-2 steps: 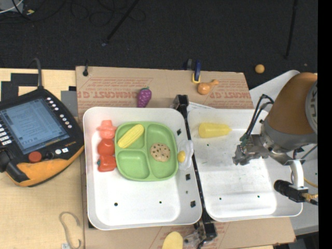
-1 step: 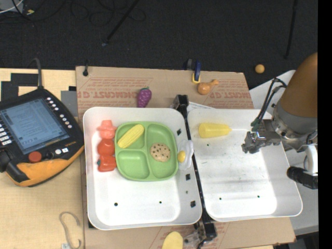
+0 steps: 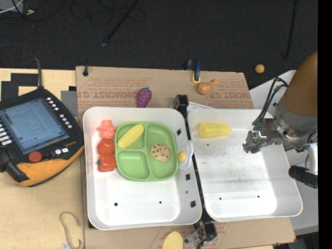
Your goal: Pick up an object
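My arm [image 3: 303,95] comes in from the right edge of the view, its orange band showing high up and the grey wrist below it bent down and toward the left. My pincer [image 3: 252,141] hangs at the end of that wrist as a small dark cluster of metal, pointing down and a little leftward, with black cables looping from the wrist up along the arm. Nothing sits between its tips that I can make out.
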You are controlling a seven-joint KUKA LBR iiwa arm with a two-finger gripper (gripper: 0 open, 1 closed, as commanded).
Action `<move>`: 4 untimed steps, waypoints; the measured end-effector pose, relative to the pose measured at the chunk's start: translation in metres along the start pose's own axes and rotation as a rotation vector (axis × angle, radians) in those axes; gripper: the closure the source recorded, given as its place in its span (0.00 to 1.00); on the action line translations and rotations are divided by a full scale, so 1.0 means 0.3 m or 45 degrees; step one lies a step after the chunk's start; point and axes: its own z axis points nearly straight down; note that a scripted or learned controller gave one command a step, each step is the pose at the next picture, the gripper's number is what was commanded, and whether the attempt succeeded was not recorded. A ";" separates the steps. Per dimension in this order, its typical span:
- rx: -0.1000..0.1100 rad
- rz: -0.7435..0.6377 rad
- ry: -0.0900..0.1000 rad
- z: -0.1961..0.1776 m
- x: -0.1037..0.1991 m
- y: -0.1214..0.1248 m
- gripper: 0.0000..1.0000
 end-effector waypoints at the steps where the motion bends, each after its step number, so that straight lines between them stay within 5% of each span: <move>1: 0.004 -0.003 0.002 -0.005 0.126 -0.064 1.00; 2: 0.005 -0.004 0.002 -0.008 0.305 -0.165 1.00; 4: 0.002 -0.001 0.000 0.034 0.292 -0.161 1.00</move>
